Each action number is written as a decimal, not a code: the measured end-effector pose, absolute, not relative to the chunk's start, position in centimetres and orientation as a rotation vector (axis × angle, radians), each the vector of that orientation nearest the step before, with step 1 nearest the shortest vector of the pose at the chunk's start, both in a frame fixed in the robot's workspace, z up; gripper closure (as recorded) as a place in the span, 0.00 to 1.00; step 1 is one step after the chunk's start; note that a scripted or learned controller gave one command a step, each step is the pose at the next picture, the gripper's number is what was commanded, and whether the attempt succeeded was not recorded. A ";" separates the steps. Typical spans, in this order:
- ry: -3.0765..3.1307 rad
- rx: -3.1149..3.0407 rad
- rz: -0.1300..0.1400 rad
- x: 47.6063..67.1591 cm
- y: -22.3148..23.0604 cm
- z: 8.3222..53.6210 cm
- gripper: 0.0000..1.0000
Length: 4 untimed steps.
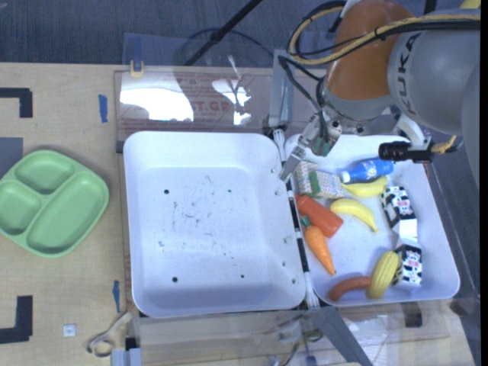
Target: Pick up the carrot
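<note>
The pincer hangs over the right bin's far-left corner; its opening cannot be told. The carrot lies along that bin's left wall.

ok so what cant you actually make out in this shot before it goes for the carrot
- Gripper: small and blurred in the camera view, so the finger state is unreadable.
- Right bin: its far end is covered by the arm.
- Patterned packet: print too small to read.
- Carrot: in full view, beside the red pepper.

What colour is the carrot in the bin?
Orange, with a little green top; the carrot shows in the camera view.
</note>
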<state>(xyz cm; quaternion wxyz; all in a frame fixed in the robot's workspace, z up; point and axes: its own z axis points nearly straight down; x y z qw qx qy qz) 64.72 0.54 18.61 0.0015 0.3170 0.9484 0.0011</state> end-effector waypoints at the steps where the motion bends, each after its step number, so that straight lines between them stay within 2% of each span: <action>1: 2.971 0.993 0.008 64.9 0.6 19.8 1.00; 2: 2.723 1.557 0.004 64.0 5.0 23.3 1.00; 3: 2.685 1.623 0.003 66.7 -1.2 24.5 1.00; 4: 2.685 1.623 0.003 66.7 -1.1 24.5 0.00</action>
